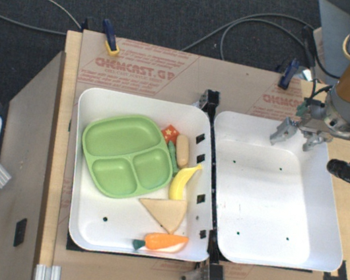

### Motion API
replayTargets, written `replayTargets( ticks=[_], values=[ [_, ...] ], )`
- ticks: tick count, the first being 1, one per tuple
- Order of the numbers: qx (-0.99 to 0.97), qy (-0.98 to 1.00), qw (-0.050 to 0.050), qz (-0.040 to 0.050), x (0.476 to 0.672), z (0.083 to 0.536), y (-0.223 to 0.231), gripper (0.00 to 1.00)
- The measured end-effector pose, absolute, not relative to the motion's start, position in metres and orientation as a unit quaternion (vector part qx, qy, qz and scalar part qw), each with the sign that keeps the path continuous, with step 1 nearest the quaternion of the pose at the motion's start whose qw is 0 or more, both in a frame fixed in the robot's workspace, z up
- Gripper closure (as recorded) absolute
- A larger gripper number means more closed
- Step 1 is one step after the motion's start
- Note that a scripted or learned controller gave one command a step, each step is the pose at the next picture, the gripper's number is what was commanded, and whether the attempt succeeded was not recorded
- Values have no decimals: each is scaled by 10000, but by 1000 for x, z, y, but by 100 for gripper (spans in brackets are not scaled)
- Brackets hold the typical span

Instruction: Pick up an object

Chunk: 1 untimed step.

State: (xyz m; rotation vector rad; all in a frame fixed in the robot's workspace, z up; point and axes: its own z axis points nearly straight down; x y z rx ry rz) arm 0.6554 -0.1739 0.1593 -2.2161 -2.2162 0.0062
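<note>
Five toys lay in the left bin (74, 219) beside a green divided plate (125, 154): a banana (182, 181) at the plate's three o'clock, a hot dog (182, 149) and a red piece (170, 132) near two o'clock, a tan wedge (165, 212) at five o'clock, and a carrot (163, 242) below that wedge. At the twelve o'clock rim of the right bin (282, 215), well apart from the toys, the gripper (294, 138) hung with its fingers spread wide and nothing between them.
</note>
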Motion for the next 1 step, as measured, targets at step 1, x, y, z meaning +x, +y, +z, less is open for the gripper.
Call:
replayTargets(
  ticks=[1],
  values=[
    [-7064,-7078,24,14,661,115,-172,0]
  ],
)
